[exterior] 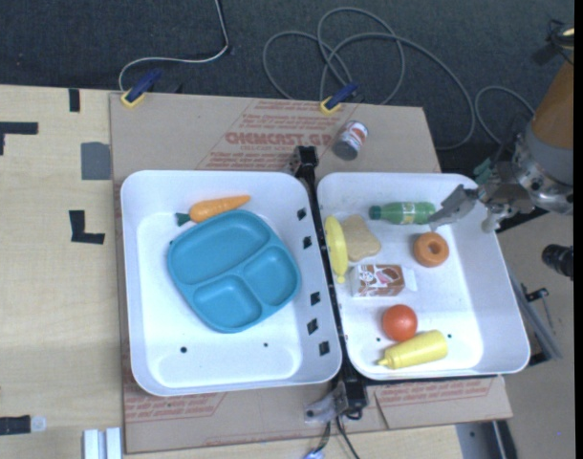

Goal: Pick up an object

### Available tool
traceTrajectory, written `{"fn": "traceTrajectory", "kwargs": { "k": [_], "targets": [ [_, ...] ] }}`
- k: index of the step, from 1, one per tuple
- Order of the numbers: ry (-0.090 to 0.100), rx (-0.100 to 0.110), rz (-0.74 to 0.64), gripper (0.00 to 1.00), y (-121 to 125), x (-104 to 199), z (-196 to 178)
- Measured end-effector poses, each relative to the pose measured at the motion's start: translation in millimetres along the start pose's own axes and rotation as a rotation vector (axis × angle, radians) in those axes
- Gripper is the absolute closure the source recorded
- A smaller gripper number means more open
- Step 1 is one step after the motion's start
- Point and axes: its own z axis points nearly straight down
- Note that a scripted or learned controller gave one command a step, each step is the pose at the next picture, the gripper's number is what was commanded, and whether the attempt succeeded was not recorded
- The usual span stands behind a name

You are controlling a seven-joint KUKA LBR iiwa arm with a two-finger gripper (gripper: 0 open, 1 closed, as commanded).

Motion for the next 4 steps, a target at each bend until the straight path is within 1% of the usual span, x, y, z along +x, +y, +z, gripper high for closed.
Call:
{"fn": "traceTrajectory", "kwargs": {
  "k": [1, 2, 3, 4],
  "targets": [
    [0.001, 0.002, -0.001, 0.0, -2, 40, 106],
    [-0.006, -0.016, 0.004, 0.0, -25, 60, 158],
    [0.001, 0.001, 0.0, 0.0, -50, 61, 178],
    [-0.003, -0.011, 0.0, 0.0, -66, 63, 186]
  ]
}}
